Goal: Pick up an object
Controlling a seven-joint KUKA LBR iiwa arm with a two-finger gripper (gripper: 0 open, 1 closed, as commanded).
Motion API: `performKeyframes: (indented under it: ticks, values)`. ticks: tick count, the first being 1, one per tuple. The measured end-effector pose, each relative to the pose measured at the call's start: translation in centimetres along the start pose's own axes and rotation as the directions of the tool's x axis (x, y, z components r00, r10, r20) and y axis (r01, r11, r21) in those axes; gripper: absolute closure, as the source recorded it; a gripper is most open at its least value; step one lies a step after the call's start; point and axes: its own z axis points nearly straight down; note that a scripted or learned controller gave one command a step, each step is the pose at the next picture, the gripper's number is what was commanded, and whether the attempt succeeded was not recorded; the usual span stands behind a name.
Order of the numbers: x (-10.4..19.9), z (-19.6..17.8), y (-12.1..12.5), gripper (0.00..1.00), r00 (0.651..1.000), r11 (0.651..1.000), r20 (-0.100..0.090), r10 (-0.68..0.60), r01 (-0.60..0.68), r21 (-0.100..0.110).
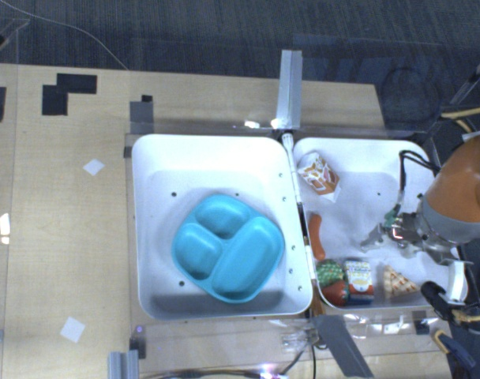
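The gripper (pixel 386 235) is seen low inside the right bin (pixel 358 160), above the bare floor of it, and whether it is open or closed cannot be told. No object is seen in its grasp. A packet (pixel 318 174) lies near the divider, a sausage (pixel 316 238) below it, and small food items (pixel 357 281) are gathered along the front wall; a blue plate (pixel 228 248) is placed in the left bin (pixel 153 212).

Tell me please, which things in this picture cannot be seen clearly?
- Gripper, camera view: too small and blurred to tell how its fingers stand.
- Small items along the right bin's front wall, camera view: too small to identify.
- Arm, camera view: cut off by the right edge.
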Motion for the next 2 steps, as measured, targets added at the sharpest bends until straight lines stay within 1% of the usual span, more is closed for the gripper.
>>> performKeyframes:
  ticks: [1,2]
  values:
    - [0.6,-3.4,-1.2,0.00,0.984,0.984,-0.002,0.178,-0.178,0.011]
    - [5.7,0.1,5.3,0.00,0.984,0.984,-0.003,0.176,-0.176,0.003]
